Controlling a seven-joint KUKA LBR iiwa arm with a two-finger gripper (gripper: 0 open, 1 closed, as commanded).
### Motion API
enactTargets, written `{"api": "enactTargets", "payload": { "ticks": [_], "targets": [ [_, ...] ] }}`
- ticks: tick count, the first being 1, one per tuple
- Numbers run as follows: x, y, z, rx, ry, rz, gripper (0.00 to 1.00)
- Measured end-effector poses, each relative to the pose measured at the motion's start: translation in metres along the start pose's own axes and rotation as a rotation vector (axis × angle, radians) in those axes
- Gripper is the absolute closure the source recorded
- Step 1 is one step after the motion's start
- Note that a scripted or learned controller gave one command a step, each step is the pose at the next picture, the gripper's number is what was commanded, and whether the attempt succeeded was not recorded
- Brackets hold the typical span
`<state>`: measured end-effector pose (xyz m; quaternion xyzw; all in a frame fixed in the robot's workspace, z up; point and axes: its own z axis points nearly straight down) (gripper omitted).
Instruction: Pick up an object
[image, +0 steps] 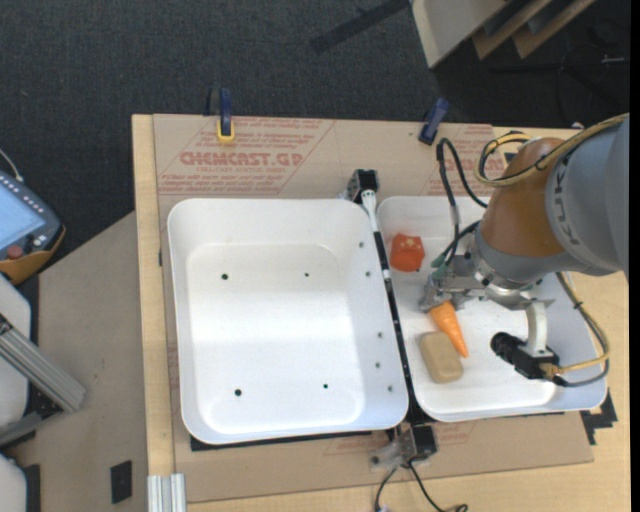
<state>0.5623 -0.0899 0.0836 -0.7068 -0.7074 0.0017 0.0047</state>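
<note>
Arm (560, 215) is in from the right of the frame, wrist low over the right bin (480, 408). Gripper (445, 292) sits mid-bin, right at the thick upper end of the carrot (451, 330). I read this as the approach/descend step, with no grasp yet. The wrist body blocks the tip, so I can't tell how wide the gripper is set, or whether it touches the carrot or just hangs above it.

Candidates, all in the right bin:
- carrot: orange, smooth tapered cone, lying flat, point toward lower right. Looks like hard plastic, so I'd expect it to roll or slip out of a pinch.
- tan block (440, 357): rounded, matte, maybe foam or rubber, just below the carrot and touching or nearly so.
- red piece (405, 252): squat, glossy, near the bin's upper left wall, apart from the others.

Left bin (200, 235) is smooth white plastic with a few small dark dots on the floor. Both bins sit on a cardboard sheet (250, 150) clamped over the worktop.

Next move, as I judge it: straddle the carrot across its thick end, close, then lift straight up. Keep clear of the tan block.
</note>
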Motion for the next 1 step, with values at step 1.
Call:
{"api": "enactTargets", "payload": {
  "ticks": [1],
  "targets": [
    [0.0833,-0.0121,-0.1071,-0.019,-0.001,-0.008,1.00]
  ]
}}
